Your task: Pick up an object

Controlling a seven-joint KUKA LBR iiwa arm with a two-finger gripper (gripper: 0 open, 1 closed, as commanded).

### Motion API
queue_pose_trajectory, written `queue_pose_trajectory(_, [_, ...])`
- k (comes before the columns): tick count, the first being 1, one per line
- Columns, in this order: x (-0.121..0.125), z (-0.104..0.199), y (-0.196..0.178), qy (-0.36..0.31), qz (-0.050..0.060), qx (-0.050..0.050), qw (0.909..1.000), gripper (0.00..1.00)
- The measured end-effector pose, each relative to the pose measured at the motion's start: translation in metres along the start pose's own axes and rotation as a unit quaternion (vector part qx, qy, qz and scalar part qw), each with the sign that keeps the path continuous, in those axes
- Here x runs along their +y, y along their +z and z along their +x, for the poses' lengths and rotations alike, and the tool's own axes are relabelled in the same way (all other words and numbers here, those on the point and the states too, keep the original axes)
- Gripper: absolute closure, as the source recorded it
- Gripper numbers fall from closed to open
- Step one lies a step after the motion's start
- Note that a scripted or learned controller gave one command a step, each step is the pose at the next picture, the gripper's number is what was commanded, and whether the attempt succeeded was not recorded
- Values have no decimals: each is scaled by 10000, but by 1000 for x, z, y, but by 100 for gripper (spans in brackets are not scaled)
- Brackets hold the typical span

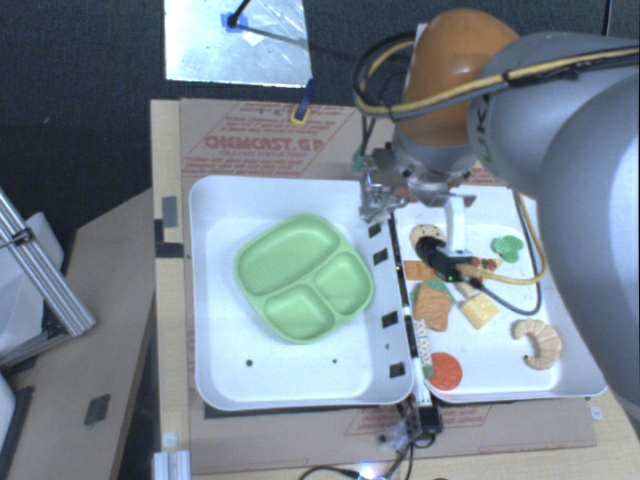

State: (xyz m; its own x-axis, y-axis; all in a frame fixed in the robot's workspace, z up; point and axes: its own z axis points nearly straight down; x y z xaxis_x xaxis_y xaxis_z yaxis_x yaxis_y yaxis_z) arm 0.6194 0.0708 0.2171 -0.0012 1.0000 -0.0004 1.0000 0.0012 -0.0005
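Croissant [538,342] curved and tan, yellow cheese wedge [479,311], flat red disc [446,371] in glossy white right bin [495,380], smooth green three-compartment plate [303,276], hand [376,200] opening cannot be told

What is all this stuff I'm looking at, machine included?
left bin: one, white, on the cardboard
right bin: one, white, beside it
divided plate: one, light green, left bin
croissant: one, tan, right bin
round slice: one, red, right bin, near edge
wedge: one, yellow, right bin, middle
toast-like piece: one, orange-brown, by the divider
leafy piece: one, green, right bin, far side
cardboard: one, brown, under bins
shiny sheet: one, silver, behind the bench
arm: one, grey and orange, from the right
gripper: one, metallic, over the divider
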Motion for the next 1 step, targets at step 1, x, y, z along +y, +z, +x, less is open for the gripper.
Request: queue_pose_trajectory(1, [10,10,-4,-23,-18,7,10000,100])
